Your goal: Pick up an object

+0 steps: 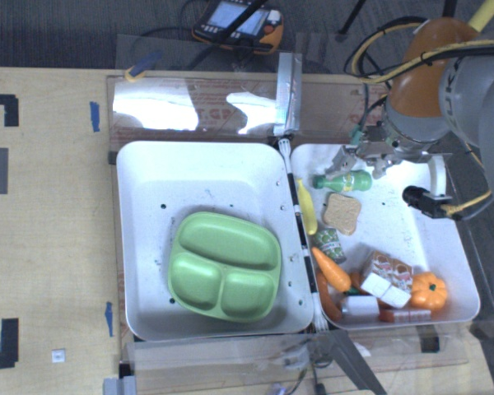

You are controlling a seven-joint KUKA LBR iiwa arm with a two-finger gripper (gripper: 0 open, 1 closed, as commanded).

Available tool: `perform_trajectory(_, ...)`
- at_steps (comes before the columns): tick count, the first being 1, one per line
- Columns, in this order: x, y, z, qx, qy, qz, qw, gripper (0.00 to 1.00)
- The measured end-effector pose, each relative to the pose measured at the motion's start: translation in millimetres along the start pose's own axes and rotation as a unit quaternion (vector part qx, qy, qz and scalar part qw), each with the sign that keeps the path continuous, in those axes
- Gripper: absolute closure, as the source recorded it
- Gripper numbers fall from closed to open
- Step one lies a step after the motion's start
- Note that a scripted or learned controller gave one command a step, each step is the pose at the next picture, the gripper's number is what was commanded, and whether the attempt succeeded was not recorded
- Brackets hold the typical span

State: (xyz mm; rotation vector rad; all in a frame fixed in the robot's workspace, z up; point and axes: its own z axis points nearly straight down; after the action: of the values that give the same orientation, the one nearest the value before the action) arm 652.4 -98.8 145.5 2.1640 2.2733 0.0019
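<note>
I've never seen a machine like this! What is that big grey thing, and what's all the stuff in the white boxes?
The grey thing is a robot arm. It reaches in from the right, and a camera above the bench looks down at it. At its tip is a gripper with two fingers, like a tiny hand, for picking things up.

Two white bins sit side by side. The left bin holds a green plate with sections. The right bin holds toy food: a green bottle, a slice of bread, a carrot and a small pumpkin.

The gripper is just above the bottle. I can't tell if it is holding it.
</note>
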Motion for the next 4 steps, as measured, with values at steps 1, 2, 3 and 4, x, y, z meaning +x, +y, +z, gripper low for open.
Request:
perform_trajectory(1, 0.2, 9.0, 37.4, 0.000, 0.000, 0.004, 1.0000, 0.00)
perform_trajectory(2, -1.8, -29.3, 59.6, 0.001, 0.001, -0.120, 0.9927, 0.00)
perform_trajectory(3, -13.9, -140.9, 57.1, -0.007, -0.002, -0.063, 0.9980, 0.00)
perform_trajectory(4, -10.2, -61.3, 58.9, -0.001, 0.000, -0.148, 0.9889, 0.00)
